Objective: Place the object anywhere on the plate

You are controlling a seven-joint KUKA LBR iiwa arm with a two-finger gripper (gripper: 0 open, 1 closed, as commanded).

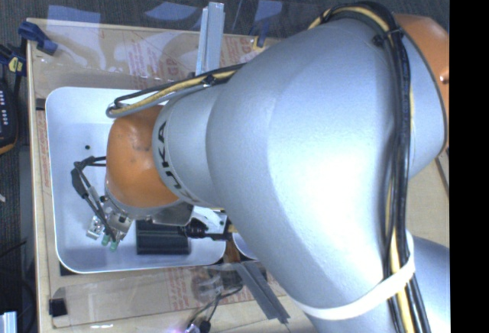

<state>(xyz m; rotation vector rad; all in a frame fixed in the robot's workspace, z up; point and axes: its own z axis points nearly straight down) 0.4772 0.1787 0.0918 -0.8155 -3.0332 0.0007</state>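
Note:
My grey arm [306,156] with its orange band [134,156] covers most of the view and reaches down into the left white bin [65,140]. The gripper [103,232] sits low over the bin's front left corner, next to a black block [162,238] on the wrist. A small green bit [113,246] shows right at the gripper's tip; I cannot tell whether it is a loose object or held. A curved white edge [238,250] peeks out under the arm, possibly the plate's rim. The right bin is hidden by the arm.
Cables [153,98] run along the arm and loop beside the wrist. A metal upright [210,37] stands behind the bins. The bench's wooden border [34,171] frames the left bin, with dark floor beyond.

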